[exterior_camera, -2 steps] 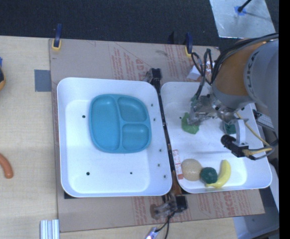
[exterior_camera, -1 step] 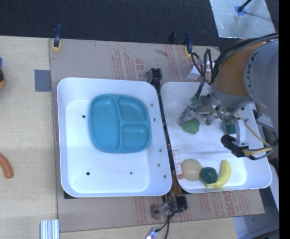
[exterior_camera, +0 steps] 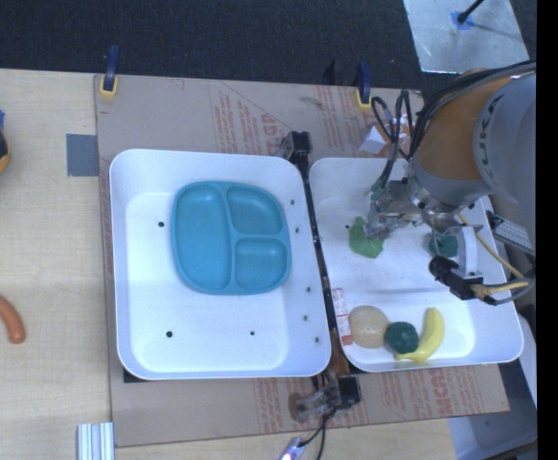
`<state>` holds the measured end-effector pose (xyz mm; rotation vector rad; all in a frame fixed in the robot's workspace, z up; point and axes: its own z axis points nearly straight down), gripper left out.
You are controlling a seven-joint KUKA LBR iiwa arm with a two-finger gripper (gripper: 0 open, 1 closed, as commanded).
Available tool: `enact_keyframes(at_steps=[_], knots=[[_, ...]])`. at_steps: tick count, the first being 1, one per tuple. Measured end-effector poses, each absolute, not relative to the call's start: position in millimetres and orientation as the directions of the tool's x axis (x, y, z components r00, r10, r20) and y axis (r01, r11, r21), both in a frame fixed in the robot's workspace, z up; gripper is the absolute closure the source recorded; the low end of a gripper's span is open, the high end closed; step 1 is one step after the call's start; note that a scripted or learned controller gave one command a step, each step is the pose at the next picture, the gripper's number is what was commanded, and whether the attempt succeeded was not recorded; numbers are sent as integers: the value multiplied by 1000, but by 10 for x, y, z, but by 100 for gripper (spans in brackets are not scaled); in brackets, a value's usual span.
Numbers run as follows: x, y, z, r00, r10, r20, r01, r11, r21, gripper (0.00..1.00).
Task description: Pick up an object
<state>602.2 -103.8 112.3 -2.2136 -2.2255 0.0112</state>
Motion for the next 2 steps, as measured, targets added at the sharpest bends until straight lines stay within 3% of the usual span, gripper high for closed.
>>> enact_keyframes(at_steps=[1, 2], knots=[[6022, -1038, 1122, -6, 1000, -4, 1000, 6, -7, 0], [6114, -1053, 917, -6, 1000, -1, 1000, 6, -4, 0]])
